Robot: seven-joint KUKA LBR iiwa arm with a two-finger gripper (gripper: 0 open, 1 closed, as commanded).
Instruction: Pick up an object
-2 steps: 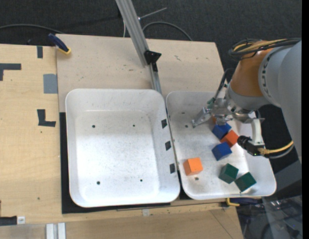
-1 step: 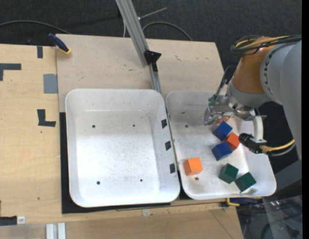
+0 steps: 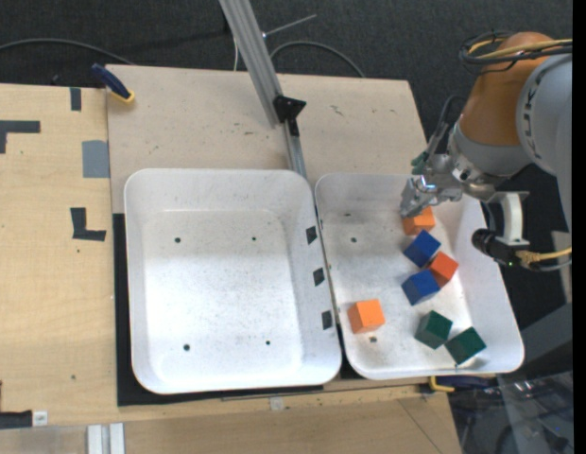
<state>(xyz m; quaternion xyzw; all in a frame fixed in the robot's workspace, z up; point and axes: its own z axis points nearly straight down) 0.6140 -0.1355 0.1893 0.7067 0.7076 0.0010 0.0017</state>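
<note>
**Remote operator:** Dark floor surrounds a pale wooden bench [image 3: 227, 121], and on it sit the two white bins. I take the right bin [image 3: 364, 206] as my landmark from now on. The gripper [image 3: 421, 197] hangs low over that bin's far right part, directly above an orange block [image 3: 422, 220], touching it or nearly so. Whether the jaws stand open or closed I cannot tell; the wrist body hides the tips from this slant.

**Supervisor:** So is anything picked?

**Remote operator:** Not that I can confirm. The orange block looks to be lying on the bin's floor, tucked under the tool, and I see nothing lifted. My judgement: the approach is made, while the grasp and the lift are left.

**Supervisor:** What else is close by?

**Remote operator:** Just nearer the bin's middle right lie two blue blocks [image 3: 422, 250] with a reddish-orange block [image 3: 443, 267] beside them. Toward the bin's near edge sits another orange cube [image 3: 367, 315], well apart from the tool, and two green blocks [image 3: 433, 329] rest in the near right corner. Left of the bin, edge to edge, is the left bin [image 3: 151, 253]. A grey metal post [image 3: 255, 45] slants past the bin's far left corner.
</note>
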